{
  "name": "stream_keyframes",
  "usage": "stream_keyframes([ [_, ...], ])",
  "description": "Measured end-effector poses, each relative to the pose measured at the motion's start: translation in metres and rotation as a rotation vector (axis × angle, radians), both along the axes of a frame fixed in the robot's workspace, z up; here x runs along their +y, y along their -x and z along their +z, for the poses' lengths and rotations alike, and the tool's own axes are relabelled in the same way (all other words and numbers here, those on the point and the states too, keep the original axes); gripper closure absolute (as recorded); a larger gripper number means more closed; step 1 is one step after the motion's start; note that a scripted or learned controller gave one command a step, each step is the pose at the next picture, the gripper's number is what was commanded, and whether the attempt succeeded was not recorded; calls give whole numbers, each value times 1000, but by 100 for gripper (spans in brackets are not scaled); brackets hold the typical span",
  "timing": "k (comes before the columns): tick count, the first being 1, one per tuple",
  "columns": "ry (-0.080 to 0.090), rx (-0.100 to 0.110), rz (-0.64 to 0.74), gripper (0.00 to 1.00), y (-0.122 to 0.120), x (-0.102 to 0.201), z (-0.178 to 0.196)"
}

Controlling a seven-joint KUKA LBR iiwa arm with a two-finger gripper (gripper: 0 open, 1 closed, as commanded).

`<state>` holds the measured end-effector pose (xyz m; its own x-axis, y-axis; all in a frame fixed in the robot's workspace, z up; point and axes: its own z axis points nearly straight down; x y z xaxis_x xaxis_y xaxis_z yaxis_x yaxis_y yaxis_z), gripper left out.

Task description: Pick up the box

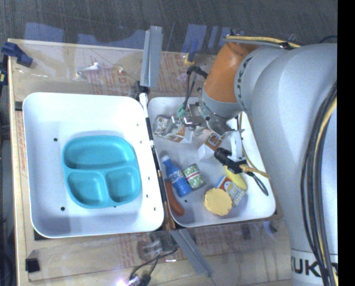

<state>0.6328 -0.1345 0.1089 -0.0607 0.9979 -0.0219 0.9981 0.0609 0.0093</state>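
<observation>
Now | box (170,128): small, white w/ brown print (right bin) | fingers (192,119): state unclear

Bright, even overhead light washes out the left white bin (40,159); soft shadows fall beneath its blue tray (101,170). Detail beyond looks slightly soft.
</observation>
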Motion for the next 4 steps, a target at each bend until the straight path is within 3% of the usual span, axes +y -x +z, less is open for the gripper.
stream_keyframes([
  [1,-22,16,148,0,47,3,-18],
  [2,-5,10,279,0,24,19,-14],
  [3,-20,19,426,0,66,22,22],
  [4,-20,20,520,0,89,-2,35],
])
